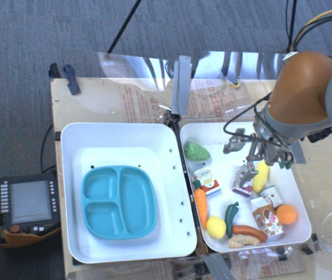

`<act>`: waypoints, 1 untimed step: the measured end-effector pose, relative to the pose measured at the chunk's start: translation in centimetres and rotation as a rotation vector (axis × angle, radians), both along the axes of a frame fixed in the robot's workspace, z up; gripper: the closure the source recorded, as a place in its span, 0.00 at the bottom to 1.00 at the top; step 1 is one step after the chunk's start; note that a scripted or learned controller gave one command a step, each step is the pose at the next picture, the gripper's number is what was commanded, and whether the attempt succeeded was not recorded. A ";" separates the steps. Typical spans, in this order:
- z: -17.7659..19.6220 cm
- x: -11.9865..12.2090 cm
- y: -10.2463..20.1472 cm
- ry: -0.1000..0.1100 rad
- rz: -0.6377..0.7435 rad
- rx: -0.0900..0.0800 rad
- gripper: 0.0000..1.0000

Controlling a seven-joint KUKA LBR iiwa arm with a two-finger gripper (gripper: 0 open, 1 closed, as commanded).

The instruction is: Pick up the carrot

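Orange-banded arm (300,95) hides part of the right bin (303,206), its gripper (246,177) seemingly narrow, apart from the carrot (201,207).

Single fixed camera above bench (125,101), looking down at slant, both bins (72,156) framed, arm (300,95) entering right.

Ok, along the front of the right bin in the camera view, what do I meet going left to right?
carrot → lemon → green pepper → sausage → brown carton → orange
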State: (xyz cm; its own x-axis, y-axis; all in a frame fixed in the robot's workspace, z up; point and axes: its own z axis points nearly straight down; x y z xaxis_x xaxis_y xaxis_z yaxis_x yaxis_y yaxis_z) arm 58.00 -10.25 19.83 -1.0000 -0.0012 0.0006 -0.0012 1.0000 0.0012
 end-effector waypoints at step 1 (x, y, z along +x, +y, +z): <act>-1.2 -3.6 5.1 0.002 -0.169 0.000 0.00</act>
State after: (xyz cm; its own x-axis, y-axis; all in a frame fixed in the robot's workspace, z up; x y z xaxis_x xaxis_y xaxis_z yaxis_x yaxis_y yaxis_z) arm 54.41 -5.15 18.67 -0.9860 0.1670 0.0023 0.1670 0.9860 0.0015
